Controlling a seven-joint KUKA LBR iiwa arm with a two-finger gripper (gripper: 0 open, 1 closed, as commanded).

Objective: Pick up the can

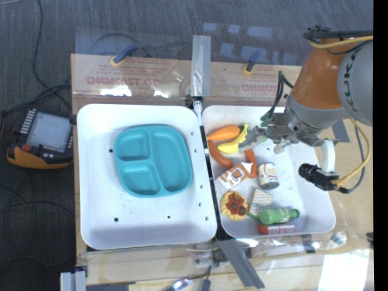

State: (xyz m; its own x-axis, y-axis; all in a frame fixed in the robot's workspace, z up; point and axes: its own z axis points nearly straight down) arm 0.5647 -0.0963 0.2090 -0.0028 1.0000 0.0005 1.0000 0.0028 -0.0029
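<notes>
The can [267,176] is small and silver with a red-and-white label. It lies in the middle of the right bin [315,206], among toy foods. My gripper [267,138] hangs over the upper part of that bin, just above and behind the can and apart from it. Nothing shows between the gripper and the can. The grey wrist and orange band rise to the right of it.
Near the can are a carrot [223,132], a banana [233,145], a red-and-white box [235,174], a pizza slice [234,205] and a green bottle [277,214]. The left bin [97,211] holds a blue divided plate [151,159]. A control pendant [39,139] lies on the floor at left.
</notes>
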